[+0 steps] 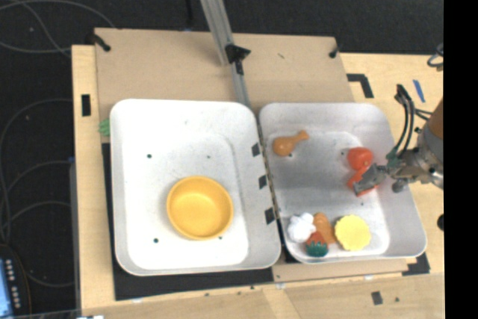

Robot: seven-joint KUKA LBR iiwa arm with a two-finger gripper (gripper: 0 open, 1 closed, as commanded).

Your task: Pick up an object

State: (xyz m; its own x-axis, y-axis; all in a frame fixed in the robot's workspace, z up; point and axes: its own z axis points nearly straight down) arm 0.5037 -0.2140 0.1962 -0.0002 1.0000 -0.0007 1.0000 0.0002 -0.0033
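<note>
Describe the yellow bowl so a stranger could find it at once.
Look at the left white bin of the two. The yellow bowl sits in its lower middle, upright and open to the camera. It is alone in that bin, and larger and rounder than the small toys crowded in the right bin.

- left bin [134,131]: open floor all round, only the yellow bowl [199,207] sits lower centre
- right bin [328,116]: centre free; red object [360,160] right, orange piece [287,144] upper left
- lower edge crowded: white ball [301,227], yellow disc [352,232]
</note>
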